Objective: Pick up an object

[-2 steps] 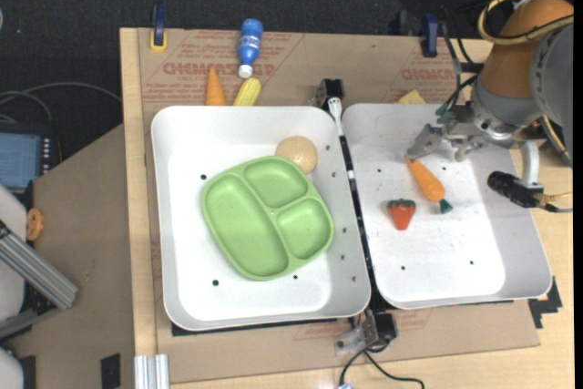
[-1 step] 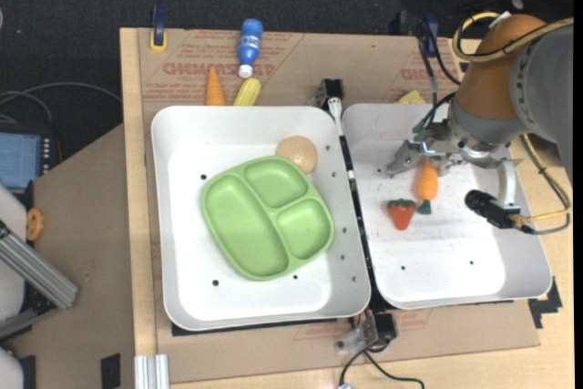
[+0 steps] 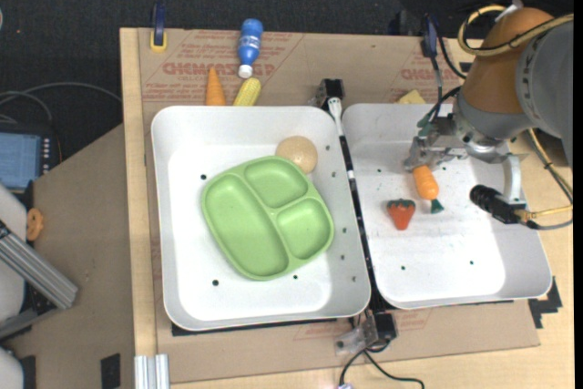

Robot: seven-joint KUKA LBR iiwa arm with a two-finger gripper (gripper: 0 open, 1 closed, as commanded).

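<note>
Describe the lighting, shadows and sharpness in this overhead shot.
Camera view: even, soft light; no hard glare on the white bins; faint shadows beside the green plate and carrot; the pincer and small toys look slightly soft; the dark floor at top is dim.

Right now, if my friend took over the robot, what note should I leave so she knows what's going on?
Gripper: low in the right bin, right above the toy carrot; whether it has closed on it is unclear from this angle.
Things: the carrot lies in the right bin, a toy strawberry just beside it. The left bin holds a green divided plate and a tan ball.
Done: nothing is lifted yet.
Left: grip the carrot, probably, and raise it.
</note>
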